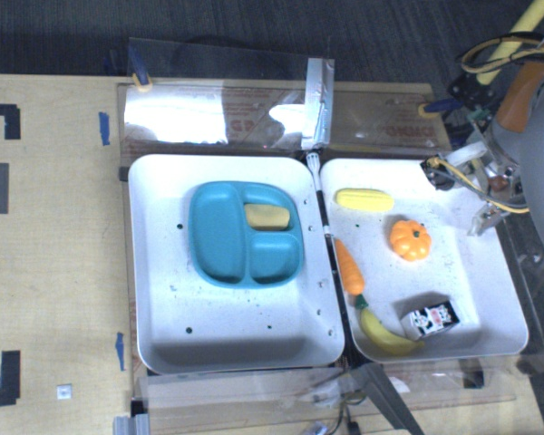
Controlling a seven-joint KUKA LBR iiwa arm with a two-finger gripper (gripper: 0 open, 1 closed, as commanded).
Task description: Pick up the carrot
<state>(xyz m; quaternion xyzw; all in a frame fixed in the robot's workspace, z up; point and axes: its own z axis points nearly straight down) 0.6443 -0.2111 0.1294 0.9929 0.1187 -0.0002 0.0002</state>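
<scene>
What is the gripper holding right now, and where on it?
Nothing can be seen held. The gripper sits at the right bin's far right edge, apart from the carrot lying along that bin's left wall.

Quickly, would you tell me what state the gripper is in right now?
Gripper: cannot be told; it sits at the right bin's upper right edge, apart from the carrot, nothing visibly held.

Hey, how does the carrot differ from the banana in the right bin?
The carrot is orange and fairly straight, running along the bin's left wall; the banana is yellow and curved, lying toward the bin's front. The carrot tapers to a point at its far end; the banana keeps an even thickness. Both lie flat in the right bin, ends nearly meeting.
</scene>
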